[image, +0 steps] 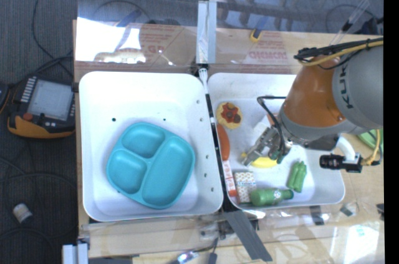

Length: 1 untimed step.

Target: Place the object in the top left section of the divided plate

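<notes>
A: Bench (349,44) carries 2 white bins. Left bin (100,94) holds the teal divided plate (151,164), 3 sections, all bare. Right bin (324,194) holds the clutter.

B: Claw (267,149)?

A: Low in the right bin, directly over the yellow object (265,163). Cannot tell whether it is open or closed.

B: Risks?

A: Likely a miss or a slip: the green bottle (269,196), green pickle (297,175) and orange sausage (224,141) crowd nearby. A loose hold could drop it crossing the bin wall.

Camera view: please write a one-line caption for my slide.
KUKA arm's pincer reaches over a yellow toy in the right bin; the turquoise divided plate waits in the left bin.
</notes>
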Available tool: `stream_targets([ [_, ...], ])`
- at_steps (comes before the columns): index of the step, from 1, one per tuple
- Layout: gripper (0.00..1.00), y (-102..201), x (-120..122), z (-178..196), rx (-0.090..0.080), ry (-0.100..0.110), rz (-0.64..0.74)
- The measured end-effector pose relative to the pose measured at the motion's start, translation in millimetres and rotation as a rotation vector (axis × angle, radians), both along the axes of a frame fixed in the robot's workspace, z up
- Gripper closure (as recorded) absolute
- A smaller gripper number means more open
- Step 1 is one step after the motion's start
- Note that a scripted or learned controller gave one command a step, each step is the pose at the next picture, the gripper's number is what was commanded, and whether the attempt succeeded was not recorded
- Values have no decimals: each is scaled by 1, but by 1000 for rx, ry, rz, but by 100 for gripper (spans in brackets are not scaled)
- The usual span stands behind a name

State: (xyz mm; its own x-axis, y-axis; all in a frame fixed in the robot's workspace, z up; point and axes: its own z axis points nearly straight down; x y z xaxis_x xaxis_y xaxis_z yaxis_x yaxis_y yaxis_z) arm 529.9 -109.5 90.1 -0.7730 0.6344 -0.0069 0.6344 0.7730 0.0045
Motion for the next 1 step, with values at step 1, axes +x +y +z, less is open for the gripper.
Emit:
stream_targets([
  [1, 0, 0, 2, 0, -2, -8, -1],
])
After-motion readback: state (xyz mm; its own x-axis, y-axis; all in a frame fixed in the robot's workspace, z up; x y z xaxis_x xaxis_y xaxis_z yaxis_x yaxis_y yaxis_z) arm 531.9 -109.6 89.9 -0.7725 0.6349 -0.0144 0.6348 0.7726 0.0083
